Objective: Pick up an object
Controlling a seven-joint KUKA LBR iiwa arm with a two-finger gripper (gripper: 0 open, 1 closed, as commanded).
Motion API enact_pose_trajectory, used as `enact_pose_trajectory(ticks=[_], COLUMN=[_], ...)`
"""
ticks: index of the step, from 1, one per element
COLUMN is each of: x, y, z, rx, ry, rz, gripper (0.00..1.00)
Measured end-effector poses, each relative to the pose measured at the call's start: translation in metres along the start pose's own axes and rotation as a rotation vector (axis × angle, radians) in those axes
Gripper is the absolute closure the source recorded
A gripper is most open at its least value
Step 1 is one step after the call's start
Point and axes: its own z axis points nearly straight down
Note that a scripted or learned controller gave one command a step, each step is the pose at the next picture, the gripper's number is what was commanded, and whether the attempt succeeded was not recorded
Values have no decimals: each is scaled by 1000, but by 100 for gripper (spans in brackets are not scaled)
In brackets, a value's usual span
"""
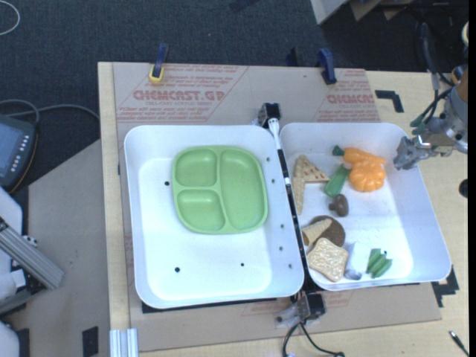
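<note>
The right bin holds toy food: an orange pumpkin with an orange carrot behind it, a green pickle, a brown mushroom, a sandwich wedge, a bread slice, a cracker and a green bean pod. My gripper hangs at the bin's far right rim, to the right of the pumpkin and apart from it. Nothing shows between its tips.
The left bin carries a light green divided plate. A black divider rail runs between the bins. Clamps sit on the bench's back edge. Cables and a device lie to the left.
</note>
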Motion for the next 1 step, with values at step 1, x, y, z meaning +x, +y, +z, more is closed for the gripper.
enact_pose_trajectory(ticks=[1], x=[56], y=[8], z=[-10], rx=[1], ry=[3], rz=[-5], gripper=[100])
